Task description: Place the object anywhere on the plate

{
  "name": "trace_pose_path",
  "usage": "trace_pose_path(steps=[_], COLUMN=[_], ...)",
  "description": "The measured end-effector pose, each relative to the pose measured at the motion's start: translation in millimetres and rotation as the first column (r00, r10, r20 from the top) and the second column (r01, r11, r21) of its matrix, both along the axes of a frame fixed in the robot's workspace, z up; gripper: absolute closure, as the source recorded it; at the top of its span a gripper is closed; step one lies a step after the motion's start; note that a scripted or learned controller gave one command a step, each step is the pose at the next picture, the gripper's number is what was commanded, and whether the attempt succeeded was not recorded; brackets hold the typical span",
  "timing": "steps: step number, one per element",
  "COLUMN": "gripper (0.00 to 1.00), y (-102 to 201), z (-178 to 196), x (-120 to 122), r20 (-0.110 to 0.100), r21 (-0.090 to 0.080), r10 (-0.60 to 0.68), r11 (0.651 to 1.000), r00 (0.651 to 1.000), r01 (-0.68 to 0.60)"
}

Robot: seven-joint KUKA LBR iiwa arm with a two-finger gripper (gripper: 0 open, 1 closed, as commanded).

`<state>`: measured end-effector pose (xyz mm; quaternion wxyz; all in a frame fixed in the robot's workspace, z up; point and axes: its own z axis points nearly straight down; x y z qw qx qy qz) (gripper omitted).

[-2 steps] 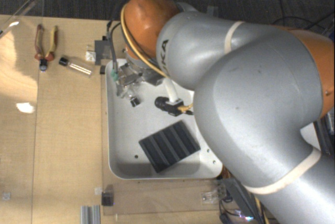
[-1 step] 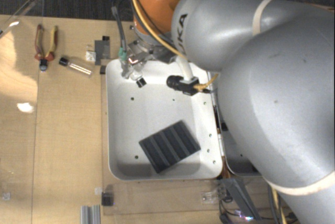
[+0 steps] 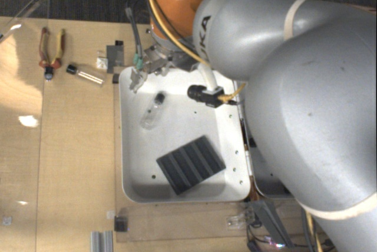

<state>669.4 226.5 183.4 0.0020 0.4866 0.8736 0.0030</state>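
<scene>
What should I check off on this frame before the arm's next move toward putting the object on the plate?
1. Gripper position: sits at the upper left corner of the white bin. Ok.
2. Fingers open or shut: cannot tell.
3. Something held between the fingers: cannot tell.
4. Small clear vial lies loose on the bin floor, just below the gripper. Ok.
5. Dark ribbed plate lies flat in the lower part of the bin, nothing on it yet. Ok as a target.
6. Object on the plate: not ok, not yet done.
</scene>
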Motion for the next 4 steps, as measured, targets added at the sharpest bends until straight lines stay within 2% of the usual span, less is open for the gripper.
trace_pose_path(steps=[1,2,3,4], gripper=[0.0,1.0,1.0,1.0], y=[-1,-1,-4,-3], z=[-78,-65,-19,-7], x=[-27,-26,-3,-2], r20=[0.0,0.004,0.001,0.009], r21=[0.001,0.005,-0.002,-0.001], r10=[-0.097,-0.097,0.325,0.326], r11=[0.995,0.995,0.946,0.945], r00=[0.995,0.995,0.946,0.945], r01=[0.097,0.097,-0.325,-0.326])
